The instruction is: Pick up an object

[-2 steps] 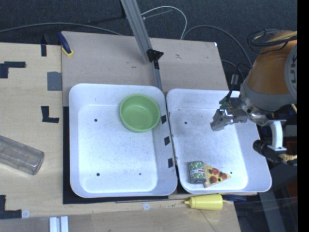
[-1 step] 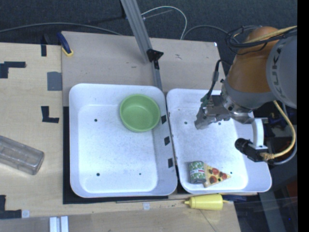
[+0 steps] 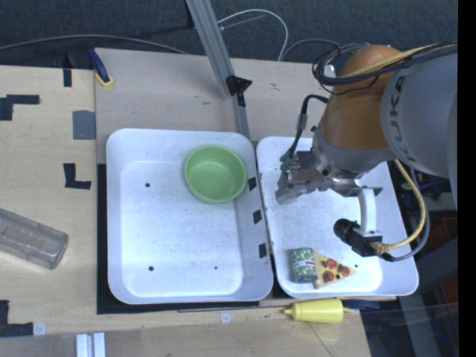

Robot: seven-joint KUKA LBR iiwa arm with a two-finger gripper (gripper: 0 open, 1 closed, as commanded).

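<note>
The grey metal two-finger gripper [image 3: 288,192] hangs over the upper left part of the right shallow white plastic bin [image 3: 398,277], close to the wall that this bin shares with its neighbour. Its fingers point down and to the view's left, but from this angle their tips merge into one dark shape, so I cannot tell how far apart they are, and nothing can be seen between them.

Below the fingers, toward the near edge of the same bin, lies a small green-and-white printed can [image 3: 303,264] on its side. Touching the can on its right is a flat toy pizza slice, tan with red dots [image 3: 331,268].

To the left of the fingers, across the shared wall, the left shallow white plastic bin [image 3: 134,266] holds a round light-green plastic bowl [image 3: 215,172], upright in its upper right part, near the dividing wall.

Behind the gripper rises the grey arm with its orange band [image 3: 361,117], reaching in from the right, with a black cable fitting [image 3: 355,236] hanging beneath it over the right bin.

Below the fingers and outside the bins, a yellow plastic squeeze bottle [image 3: 317,311] lies on the wooden bench [image 3: 44,162] just beyond the right bin's near rim. Far to the left, a clear plastic tumbler [image 3: 30,238] lies on its side on the bench.
</note>
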